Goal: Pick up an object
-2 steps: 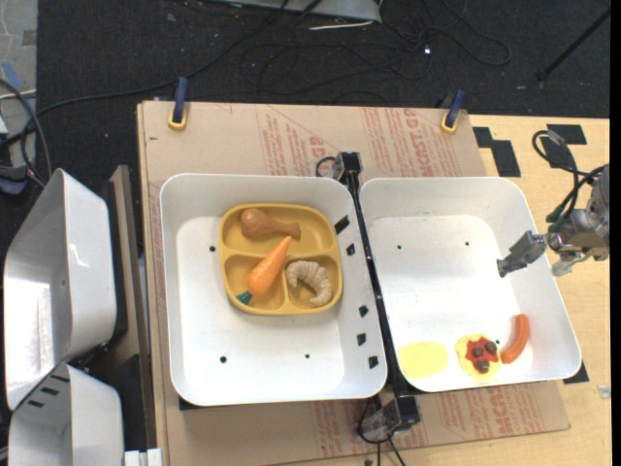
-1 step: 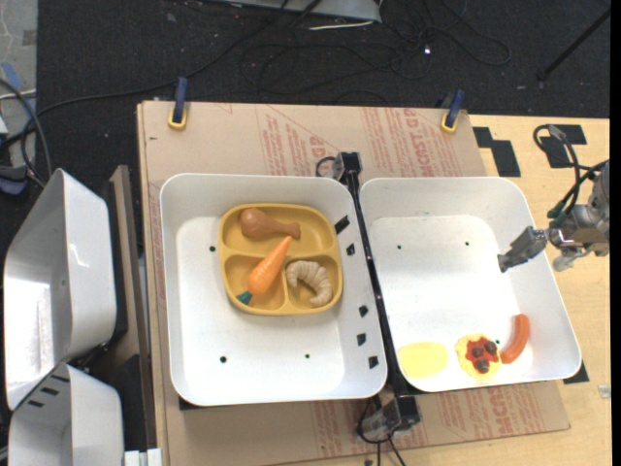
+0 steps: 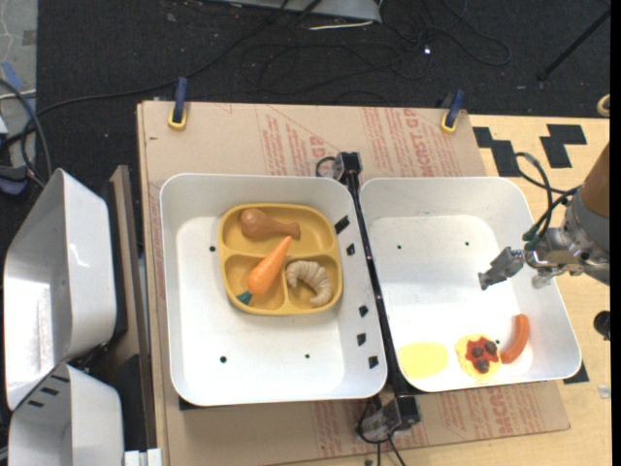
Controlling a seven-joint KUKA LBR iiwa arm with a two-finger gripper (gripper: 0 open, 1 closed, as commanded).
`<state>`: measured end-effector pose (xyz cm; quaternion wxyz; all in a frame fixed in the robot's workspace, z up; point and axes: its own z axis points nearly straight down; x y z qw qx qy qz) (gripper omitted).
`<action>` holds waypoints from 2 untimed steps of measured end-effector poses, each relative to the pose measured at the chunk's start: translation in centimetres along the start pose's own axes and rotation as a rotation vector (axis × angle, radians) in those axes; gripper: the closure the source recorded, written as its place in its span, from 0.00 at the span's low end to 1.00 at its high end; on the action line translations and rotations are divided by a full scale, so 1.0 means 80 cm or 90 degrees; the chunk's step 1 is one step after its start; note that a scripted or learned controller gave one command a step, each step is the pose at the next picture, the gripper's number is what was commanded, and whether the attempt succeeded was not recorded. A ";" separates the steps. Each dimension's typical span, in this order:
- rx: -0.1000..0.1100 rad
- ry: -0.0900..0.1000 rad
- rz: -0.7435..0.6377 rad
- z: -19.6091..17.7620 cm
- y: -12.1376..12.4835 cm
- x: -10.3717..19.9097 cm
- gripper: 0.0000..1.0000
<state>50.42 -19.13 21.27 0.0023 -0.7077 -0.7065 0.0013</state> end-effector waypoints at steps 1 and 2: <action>-0.001 0.000 0.000 0.054 0.000 0.002 0.00; -0.001 0.000 0.000 0.128 0.008 -0.005 0.00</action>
